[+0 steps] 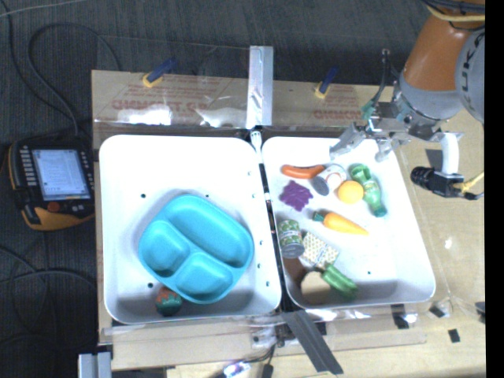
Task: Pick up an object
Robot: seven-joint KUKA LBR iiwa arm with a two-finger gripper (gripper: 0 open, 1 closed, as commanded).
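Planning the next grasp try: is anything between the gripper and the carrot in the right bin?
Yes. The gripper hovers at the right bin's far edge. Between it and the carrot lie a yellow ball and a green toy.

Two shallow white bins sit side by side on the counter: the left bin (118,211) and the right bin (409,242). The left bin holds two things: one blue plastic divided tray (197,246) and one small red-and-green toy (167,300) at its near edge. The right bin holds a cluster of small toys, among them one orange carrot (344,223), one purple grape bunch (297,195), one yellow ball (350,191) and one small tin can (290,237).
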